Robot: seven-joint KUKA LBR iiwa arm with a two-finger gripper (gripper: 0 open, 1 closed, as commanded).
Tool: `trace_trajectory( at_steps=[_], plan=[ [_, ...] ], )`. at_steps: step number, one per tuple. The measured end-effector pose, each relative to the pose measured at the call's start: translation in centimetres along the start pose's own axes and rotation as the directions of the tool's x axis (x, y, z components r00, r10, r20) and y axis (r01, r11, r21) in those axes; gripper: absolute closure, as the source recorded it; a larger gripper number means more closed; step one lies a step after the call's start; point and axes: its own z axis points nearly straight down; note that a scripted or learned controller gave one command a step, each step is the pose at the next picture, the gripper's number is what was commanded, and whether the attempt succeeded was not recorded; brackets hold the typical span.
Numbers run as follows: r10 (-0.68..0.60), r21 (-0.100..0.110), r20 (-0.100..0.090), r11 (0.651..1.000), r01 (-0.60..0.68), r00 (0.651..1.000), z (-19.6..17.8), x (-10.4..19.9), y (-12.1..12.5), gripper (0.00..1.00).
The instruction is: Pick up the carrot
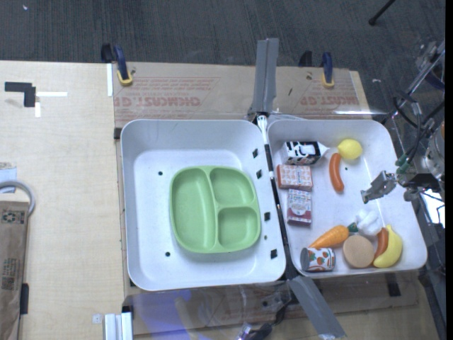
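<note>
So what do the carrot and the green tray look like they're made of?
The carrot looks like moulded toy plastic: even orange body, smooth surface, stiff green top. The green tray in the left bin also reads as plastic, one flat pale green with rounded moulded dividers and a soft matte sheen. Neither can be confirmed from the camera view alone.

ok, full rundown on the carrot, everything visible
The carrot is a small toy, smooth orange tapered body, plastic by the look, with a green leafy top at its upper-right end. It lies flat and slanted in the right bin, near the front. Its tip lies by the can, its top by the white item. Nothing grips it.
</note>
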Motion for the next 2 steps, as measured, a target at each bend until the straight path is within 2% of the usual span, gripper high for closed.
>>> trace_trajectory(
  at_steps=[1, 2],
  plan=[
    [-0.101, 0.000, -0.001, 0.995, 0.101, 0.995, 8.9, 5.2, -0.2, 0.00],
    [-0.122, 0.001, -0.002, 0.992, 0.122, 0.992, 16.2, 6.2, -0.3, 0.00]
  ],
)
